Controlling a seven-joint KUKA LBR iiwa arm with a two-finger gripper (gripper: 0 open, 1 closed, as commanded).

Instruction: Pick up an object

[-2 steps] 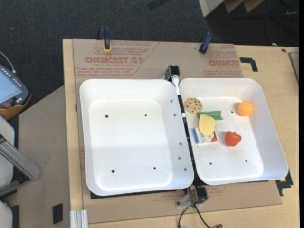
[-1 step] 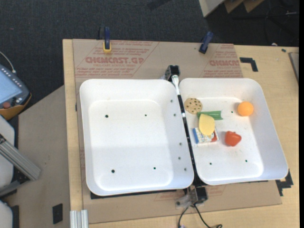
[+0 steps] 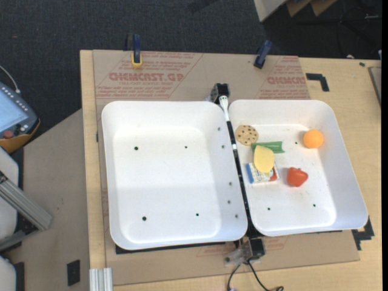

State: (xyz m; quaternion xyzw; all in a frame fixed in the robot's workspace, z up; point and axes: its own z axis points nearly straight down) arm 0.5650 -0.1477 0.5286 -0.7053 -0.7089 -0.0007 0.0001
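1. Five objects lay in your right bin (image 3: 339, 162): cookie (image 3: 247, 134), green piece (image 3: 270, 145), yellow piece (image 3: 264, 160) touching a small box (image 3: 262, 176), red item (image 3: 296, 177), orange ball (image 3: 313, 139).
2. Tool state: you could not tell.
3. Your cleanest pick was probably the ball, standing apart; descend centred.

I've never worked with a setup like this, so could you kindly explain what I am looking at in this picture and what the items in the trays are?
This is one fixed camera looking down at a slant on a cardboard-topped bench. Two shallow white bins sit side by side, joined along the middle. The left bin shows just small dark dots on its floor. The right bin holds small toy-like items for a robot arm to pick up: a round cookie, a green piece, a yellow piece lying on a small blue, white and red packet, an orange ball and a red piece. Nothing is being held here.
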